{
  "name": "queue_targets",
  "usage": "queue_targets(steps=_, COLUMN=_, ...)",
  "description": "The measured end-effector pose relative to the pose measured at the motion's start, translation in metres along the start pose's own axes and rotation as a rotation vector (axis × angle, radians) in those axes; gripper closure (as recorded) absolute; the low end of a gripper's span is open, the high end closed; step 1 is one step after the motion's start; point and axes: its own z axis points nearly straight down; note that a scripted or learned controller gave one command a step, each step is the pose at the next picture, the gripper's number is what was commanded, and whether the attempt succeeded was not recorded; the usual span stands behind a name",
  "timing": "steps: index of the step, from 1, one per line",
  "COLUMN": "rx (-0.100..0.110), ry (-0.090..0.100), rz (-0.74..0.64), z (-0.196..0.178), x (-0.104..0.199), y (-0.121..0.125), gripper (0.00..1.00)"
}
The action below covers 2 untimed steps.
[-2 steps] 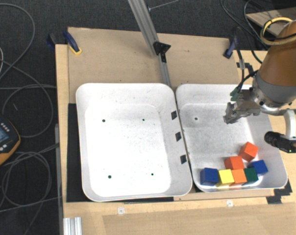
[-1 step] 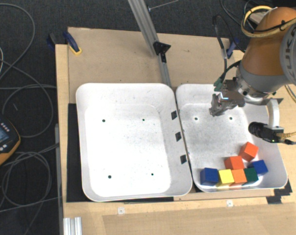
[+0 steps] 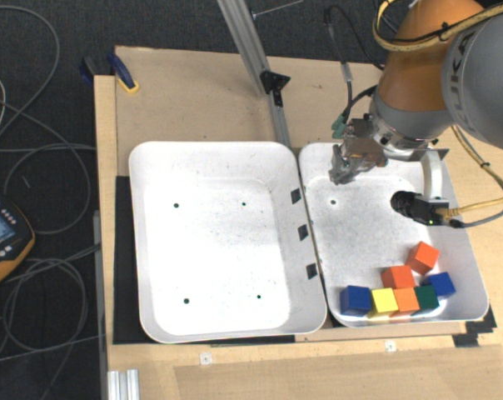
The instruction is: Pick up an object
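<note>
Left of the bench, black cables point(image 3: 35, 165) trail over the dark floor, and an orange-edged handheld unit point(image 3: 2, 236) lies at the far left edge. On the bench's far left corner rests a small blue-and-yellow tool point(image 3: 122, 72).

The left bin point(image 3: 151, 161) sits on the wooden bench point(image 3: 193, 90); its floor shows fine dark specks and four small dark dots. A grey metal strut point(image 3: 251, 48) slants down from the far side and ends at the far rim between the two bins.

The right bin point(image 3: 318, 257) lies just beside the left one, their inner rims touching, with black clips along the join. Its blocks are clustered in the near right corner: a blue block point(image 3: 356, 298), a yellow block point(image 3: 384, 301), an orange block point(image 3: 399, 280) with another orange one before it, a green block point(image 3: 427, 297), a second blue block point(image 3: 440, 285), and one tilted orange block point(image 3: 423, 257) just behind the group.

The gripper point(image 3: 343, 172) hangs over the far left part of the right bin, well apart from the blocks. Whether the pincer is open or closed cannot be told at this angle; nothing is seen between its tips. The arm point(image 3: 426, 57) enters from the right, its orange band above the wrist.
</note>
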Motion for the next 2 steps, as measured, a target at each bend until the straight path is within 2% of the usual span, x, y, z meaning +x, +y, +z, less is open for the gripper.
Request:
queue_targets(steps=1, rx=0.001, ry=-0.001, rz=0.001, z=0.012, x=0.044, y=0.026, gripper=1.00)
queue_targets(steps=2, rx=0.000, ry=0.000, rz=0.000, z=0.002, x=0.088, y=0.046, gripper=1.00)
